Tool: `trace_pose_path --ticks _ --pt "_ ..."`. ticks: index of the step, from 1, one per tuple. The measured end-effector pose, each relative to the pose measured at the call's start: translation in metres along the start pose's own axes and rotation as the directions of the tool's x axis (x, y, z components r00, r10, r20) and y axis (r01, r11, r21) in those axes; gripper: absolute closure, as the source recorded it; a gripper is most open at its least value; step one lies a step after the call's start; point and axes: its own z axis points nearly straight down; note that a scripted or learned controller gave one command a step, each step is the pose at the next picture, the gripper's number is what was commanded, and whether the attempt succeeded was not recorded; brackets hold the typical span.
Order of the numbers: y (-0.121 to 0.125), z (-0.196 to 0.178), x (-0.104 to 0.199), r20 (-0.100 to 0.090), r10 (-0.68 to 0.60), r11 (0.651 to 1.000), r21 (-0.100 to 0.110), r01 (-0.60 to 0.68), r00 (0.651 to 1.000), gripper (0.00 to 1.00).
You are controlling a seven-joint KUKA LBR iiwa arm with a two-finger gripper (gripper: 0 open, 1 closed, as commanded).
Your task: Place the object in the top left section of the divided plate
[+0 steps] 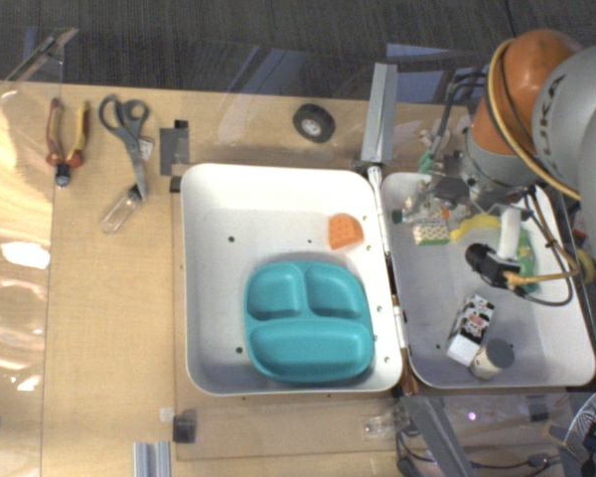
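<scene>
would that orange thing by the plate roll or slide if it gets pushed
The orange piece looks small beside the plate, so it is probably light and would slide easily on the smooth white bin floor. Its outline looks blocky rather than round, so rolling seems unlikely. Stiffness cannot be told.

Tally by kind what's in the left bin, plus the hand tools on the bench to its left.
Teal divided plate: 1
Orange object: 1
Scissors: 1
Pliers: 1
Total: 4
</scene>
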Motion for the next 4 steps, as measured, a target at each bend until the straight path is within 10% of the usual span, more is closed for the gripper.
trace_pose_path --ticks 1,3,4 --pt "-0.027 -0.055 0.059 -0.002 -0.113 0.994 -0.002 0.113 0.994 1.0" --pt "-0.11 -0.02 0.222 -0.003 -0.358 0.934 -0.001 0.358 0.934 1.0" --pt "-0.11 -0.021 0.221 -0.003 -0.357 0.934 -0.001 0.357 0.934 0.0"
